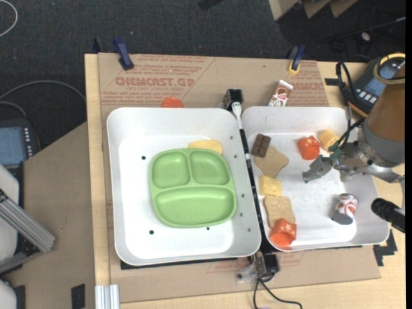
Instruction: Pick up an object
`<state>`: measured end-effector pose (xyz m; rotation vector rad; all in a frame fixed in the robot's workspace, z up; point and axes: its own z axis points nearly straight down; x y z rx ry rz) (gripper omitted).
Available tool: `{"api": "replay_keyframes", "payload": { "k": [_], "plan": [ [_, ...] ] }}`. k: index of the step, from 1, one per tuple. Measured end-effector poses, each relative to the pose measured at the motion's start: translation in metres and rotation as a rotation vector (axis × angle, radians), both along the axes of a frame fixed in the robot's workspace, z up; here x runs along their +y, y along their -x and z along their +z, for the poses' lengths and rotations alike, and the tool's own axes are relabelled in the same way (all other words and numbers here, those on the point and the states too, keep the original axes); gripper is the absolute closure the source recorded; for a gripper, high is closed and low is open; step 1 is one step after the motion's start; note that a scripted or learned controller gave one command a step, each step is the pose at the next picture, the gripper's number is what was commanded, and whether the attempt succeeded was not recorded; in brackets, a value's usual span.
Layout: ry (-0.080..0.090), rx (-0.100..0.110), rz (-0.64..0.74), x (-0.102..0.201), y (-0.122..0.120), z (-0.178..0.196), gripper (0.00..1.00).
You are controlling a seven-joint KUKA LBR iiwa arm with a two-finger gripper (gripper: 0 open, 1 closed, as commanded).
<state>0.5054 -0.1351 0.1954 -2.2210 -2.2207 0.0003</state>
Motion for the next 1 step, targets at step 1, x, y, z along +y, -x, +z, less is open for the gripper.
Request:
{"api": "replay_keyframes", "payload": {
  "k": [1],
  "plan": [
    [0.005, -0.003, -0.005, -0.0778, -0.0063, -0.0164, 0.00]
  ]
}}
